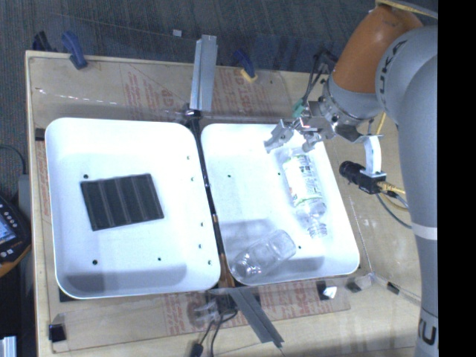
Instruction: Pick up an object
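You could not have told from this view whether the gripper [295,134] was spread or closed; its tip was small and pale against the white of the right bin [223,199], at that bin's far right corner. The clear plastic bottle [304,188] lay just nearer than the gripper in the right bin, close to the right wall, its labelled end toward the gripper and its cap end toward the front; whether the two touched was hard to make out. A second clear bottle [260,253] lay near the right bin's front wall, and being clear it nearly vanished into the bin, so its outline was uncertain, perhaps crushed. Left of the right bin sat the left bin [67,147], holding a dark ribbed rectangular pad [121,201]. The arm [387,58] was cut off by the picture's edge. Both bins stood on a pale wooden bench [111,80] with blue clamps [73,48] at its far edge; beyond it lay dark carpet [260,6].
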`<state>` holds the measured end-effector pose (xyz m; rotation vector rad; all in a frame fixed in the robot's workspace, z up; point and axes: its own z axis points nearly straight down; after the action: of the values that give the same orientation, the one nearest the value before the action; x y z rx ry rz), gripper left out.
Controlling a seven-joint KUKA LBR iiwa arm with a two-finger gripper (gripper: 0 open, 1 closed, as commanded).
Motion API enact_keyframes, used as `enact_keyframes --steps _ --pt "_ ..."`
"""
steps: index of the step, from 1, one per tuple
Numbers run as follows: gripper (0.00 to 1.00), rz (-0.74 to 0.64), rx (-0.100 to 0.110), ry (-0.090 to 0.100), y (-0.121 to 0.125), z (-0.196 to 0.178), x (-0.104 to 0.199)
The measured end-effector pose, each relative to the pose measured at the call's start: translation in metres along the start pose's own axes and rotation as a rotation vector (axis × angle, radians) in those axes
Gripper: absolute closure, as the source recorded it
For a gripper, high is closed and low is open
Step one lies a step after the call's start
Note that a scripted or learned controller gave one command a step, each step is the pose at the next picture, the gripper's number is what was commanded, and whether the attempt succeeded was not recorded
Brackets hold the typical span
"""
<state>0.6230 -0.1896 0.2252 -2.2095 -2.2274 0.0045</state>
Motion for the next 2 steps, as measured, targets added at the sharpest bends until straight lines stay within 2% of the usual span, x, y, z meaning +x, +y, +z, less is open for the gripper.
enact_keyframes --steps 1,2 --pt "0.00 -0.028 -0.001 -0.001 0.004 0.065 -0.019" --pt "0.00 -0.066 -0.003 0.000 -0.041 0.041 -0.019"
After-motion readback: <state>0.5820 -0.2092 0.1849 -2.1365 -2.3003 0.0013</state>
